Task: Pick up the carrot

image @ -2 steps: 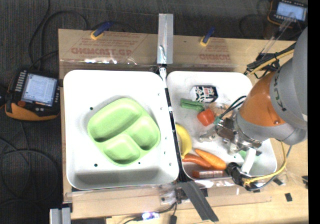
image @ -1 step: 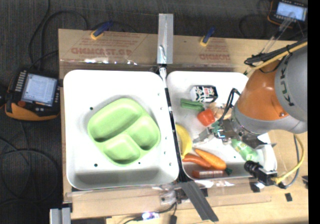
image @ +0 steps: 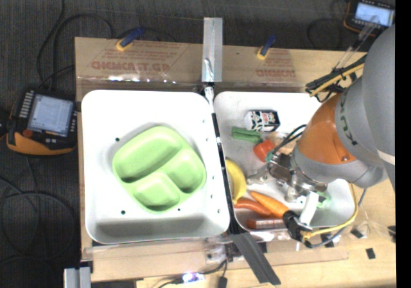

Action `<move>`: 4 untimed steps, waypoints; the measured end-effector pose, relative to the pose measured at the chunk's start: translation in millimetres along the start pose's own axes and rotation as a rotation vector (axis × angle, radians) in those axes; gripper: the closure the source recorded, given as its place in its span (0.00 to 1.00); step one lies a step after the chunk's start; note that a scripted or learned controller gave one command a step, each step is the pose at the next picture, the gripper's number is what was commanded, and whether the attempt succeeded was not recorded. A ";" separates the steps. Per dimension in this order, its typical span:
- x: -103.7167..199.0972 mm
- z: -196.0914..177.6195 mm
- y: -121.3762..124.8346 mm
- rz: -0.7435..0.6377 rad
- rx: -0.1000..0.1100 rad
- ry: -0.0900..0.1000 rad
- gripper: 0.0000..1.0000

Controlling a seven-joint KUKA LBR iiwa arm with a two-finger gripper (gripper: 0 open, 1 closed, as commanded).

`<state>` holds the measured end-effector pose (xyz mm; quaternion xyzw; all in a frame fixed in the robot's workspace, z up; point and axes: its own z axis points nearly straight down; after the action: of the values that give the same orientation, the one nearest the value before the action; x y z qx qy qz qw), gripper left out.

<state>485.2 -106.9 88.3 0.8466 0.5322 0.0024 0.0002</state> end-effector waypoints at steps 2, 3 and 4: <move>10.2 -46.1 -8.4 0.212 0.009 -0.008 0.00; 29.7 -94.3 -16.8 -0.225 0.007 -0.007 0.00; 9.3 0.0 -4.5 0.144 -0.002 -0.002 0.00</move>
<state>485.2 -96.6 88.3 0.8826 0.4701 0.0022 0.0012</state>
